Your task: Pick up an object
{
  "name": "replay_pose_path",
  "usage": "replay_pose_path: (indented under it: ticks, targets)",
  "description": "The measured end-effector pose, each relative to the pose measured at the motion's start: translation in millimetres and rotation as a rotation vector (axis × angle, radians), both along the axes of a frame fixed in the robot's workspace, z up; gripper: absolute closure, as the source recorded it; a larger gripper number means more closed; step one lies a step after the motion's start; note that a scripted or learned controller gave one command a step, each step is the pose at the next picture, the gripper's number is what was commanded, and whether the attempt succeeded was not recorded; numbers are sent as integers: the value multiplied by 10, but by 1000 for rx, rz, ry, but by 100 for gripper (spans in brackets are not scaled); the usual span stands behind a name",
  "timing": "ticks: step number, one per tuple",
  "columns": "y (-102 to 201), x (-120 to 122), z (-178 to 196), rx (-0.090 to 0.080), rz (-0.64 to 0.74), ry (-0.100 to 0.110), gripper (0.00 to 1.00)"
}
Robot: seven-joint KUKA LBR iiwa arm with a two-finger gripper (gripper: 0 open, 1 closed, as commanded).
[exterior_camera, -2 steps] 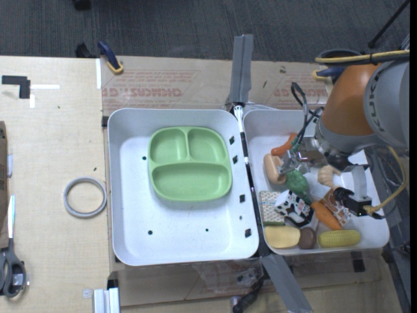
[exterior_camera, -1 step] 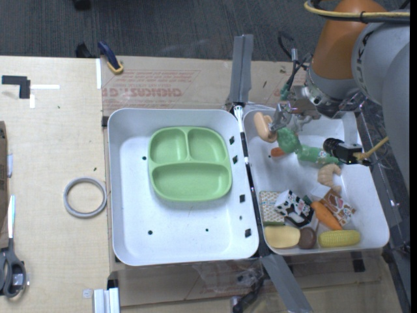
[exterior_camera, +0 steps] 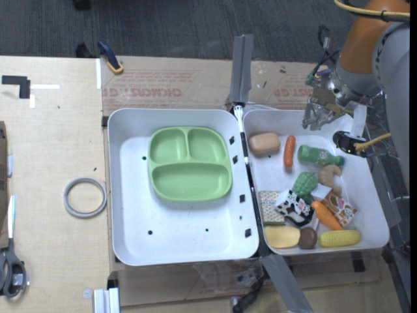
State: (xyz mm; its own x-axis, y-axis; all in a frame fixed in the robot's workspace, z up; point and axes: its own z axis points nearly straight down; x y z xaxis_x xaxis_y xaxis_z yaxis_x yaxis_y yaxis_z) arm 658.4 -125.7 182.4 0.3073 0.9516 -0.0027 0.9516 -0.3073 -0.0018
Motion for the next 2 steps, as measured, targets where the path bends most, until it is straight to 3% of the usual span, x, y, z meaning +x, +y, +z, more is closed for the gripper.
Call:
replay_pose_path:
  ticks: [1,2]
  targets:
    - [6,1,0,0,1,0,0]
    - [96,-15,-804,-3,258,-17,0]
